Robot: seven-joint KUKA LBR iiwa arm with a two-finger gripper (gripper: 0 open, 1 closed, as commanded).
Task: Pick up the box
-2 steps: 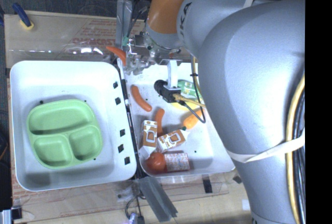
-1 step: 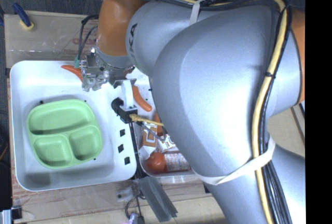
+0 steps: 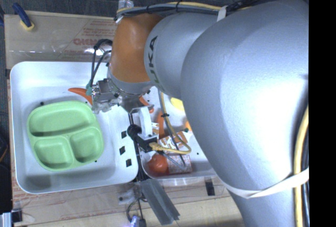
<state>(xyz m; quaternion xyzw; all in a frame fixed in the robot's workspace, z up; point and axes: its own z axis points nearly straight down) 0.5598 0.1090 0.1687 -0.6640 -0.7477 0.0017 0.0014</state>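
Observation:
My gripper [image 3: 103, 99] hangs over the left bin [image 3: 31, 76], at the upper right corner of a green divided tray [image 3: 64, 134]. Beside it, an orange object [image 3: 79, 92] pokes out to the left. A brownish printed pack [image 3: 178, 160], possibly the box, lies in the right bin [image 3: 173, 181] under the arm, next to a red round object [image 3: 156, 165]. The grey arm with its orange band [image 3: 131, 47] hides most of the right bin.
The green tray takes up much of the left bin's floor. A yellow object [image 3: 177, 105] and orange pieces [image 3: 169, 129] show in the right bin beside the arm. A blue and yellow tool [image 3: 22, 16] lies on the bench at the far left.

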